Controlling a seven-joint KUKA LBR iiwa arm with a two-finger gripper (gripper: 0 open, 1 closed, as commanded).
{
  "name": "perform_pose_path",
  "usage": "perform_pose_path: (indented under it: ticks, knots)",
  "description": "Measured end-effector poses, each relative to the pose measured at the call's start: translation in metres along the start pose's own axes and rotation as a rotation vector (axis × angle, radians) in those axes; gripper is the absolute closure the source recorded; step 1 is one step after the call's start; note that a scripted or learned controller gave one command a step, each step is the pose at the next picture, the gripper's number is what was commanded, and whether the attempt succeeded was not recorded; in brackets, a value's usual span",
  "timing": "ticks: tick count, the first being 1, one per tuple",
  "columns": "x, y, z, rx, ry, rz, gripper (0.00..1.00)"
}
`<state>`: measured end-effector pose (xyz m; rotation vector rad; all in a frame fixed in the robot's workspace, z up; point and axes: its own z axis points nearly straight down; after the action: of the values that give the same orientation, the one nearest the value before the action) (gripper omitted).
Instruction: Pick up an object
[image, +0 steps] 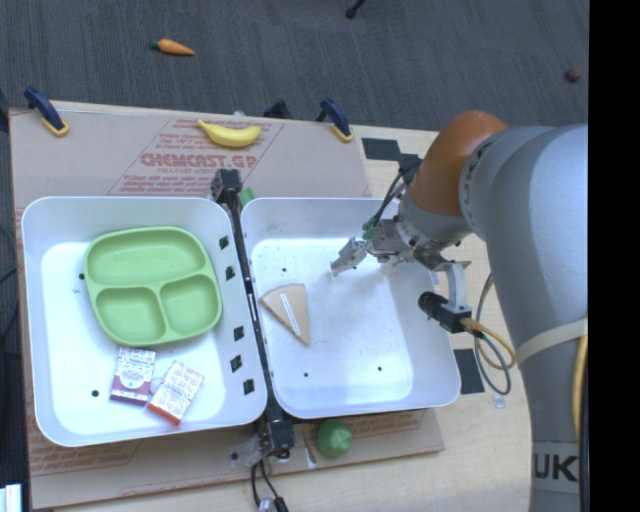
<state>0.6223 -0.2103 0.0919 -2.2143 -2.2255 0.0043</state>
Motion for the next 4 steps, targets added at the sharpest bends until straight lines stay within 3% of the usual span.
perform_pose_path:
  ticks: [3,4]
  knots:
    - [0.0,0.003,0.0,-0.003,-0.002,-0.001,0.0]
    - [0.0,0.035,0.0,-0.002,0.001,0.0,0.0]
